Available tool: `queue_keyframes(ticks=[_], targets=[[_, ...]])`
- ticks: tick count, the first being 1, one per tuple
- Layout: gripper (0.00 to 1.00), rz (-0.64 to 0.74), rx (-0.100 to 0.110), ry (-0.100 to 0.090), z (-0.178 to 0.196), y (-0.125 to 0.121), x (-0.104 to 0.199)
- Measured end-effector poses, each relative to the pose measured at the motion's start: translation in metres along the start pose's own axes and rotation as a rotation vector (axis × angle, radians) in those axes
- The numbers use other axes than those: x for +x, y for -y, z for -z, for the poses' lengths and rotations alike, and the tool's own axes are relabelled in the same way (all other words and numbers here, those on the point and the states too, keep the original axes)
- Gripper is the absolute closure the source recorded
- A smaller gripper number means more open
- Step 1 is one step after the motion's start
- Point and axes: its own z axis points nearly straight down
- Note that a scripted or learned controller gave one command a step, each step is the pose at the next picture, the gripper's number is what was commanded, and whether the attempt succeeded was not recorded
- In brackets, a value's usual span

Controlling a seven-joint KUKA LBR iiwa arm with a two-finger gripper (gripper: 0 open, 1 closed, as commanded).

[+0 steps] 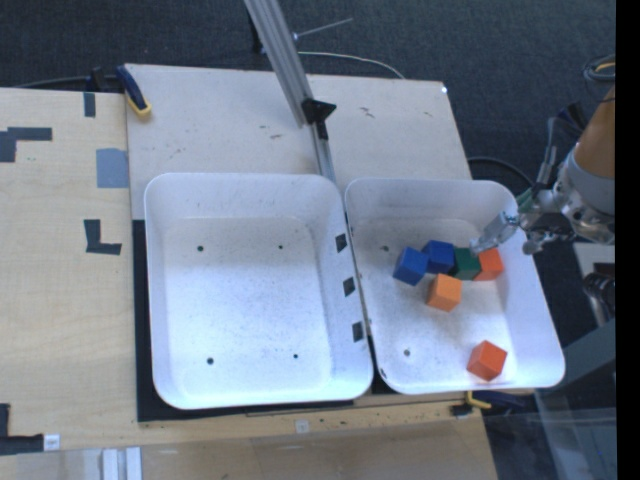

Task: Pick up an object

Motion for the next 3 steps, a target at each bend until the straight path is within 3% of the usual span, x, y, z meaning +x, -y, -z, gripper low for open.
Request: queue_keyframes(ticks=[1,2,3], targets=[[0.0,-0.002,-0.028,0.008,-0.107,-0.031,0.055],[0.0,-0.001,-0.025,0.007,-0.116,-0.028,0.074],[0.0,-0.003,0.0,0.002,-0.133,0.032,0.076]])
